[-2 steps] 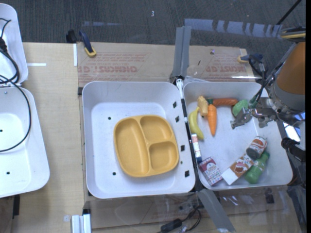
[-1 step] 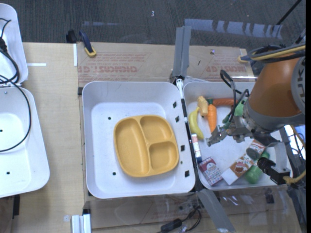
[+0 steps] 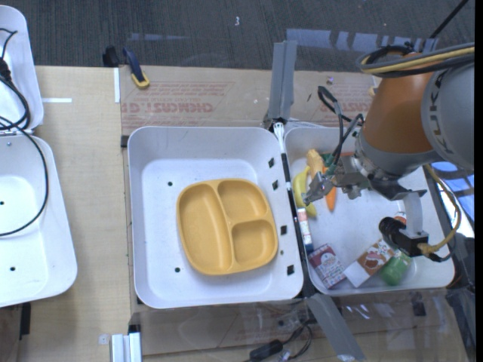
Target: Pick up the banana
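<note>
Camera view puts the banana (image 3: 302,189) in the right bin (image 3: 434,277), against its left wall, beside an orange carrot-like piece (image 3: 330,196). The gripper (image 3: 323,181) hangs right at it; whether the jaws are open or closed I cannot tell. It is likely a light, smooth, curved toy, apt to slip, so gripping across the middle looks safest.

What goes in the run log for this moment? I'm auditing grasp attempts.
arm: over right bin | gripper: at banana | grasp: unconfirmed | yellow divided plate: left bin
</note>
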